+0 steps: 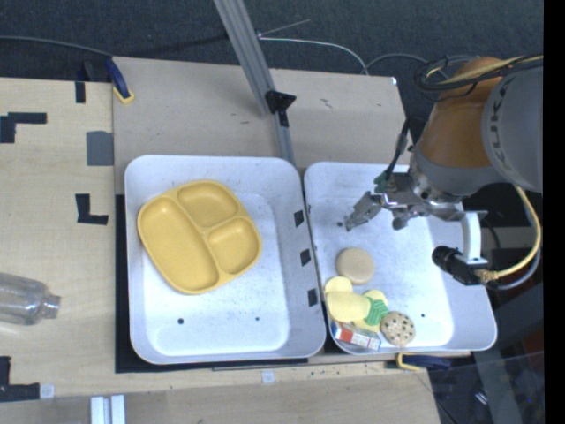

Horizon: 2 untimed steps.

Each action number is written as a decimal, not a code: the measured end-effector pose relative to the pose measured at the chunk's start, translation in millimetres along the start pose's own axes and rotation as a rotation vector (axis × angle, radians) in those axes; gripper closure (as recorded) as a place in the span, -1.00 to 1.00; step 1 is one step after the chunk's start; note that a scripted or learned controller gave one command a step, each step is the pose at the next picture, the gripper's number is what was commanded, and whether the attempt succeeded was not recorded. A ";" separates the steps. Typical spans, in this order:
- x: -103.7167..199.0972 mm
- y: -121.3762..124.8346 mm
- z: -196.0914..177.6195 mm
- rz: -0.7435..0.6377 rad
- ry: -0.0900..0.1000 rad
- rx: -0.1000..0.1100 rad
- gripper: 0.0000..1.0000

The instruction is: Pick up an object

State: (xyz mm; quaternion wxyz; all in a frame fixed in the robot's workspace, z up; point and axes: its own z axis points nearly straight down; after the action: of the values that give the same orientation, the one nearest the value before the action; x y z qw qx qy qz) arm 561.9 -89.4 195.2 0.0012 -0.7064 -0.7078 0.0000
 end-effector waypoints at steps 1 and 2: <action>18.5 -7.8 -18.2 -0.002 0.000 -0.001 -1.00; 18.8 -7.6 -26.7 -0.003 0.002 0.001 1.00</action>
State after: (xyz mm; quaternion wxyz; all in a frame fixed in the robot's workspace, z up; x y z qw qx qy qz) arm 554.3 -70.7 221.9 0.0022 -0.7055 -0.7088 -0.0006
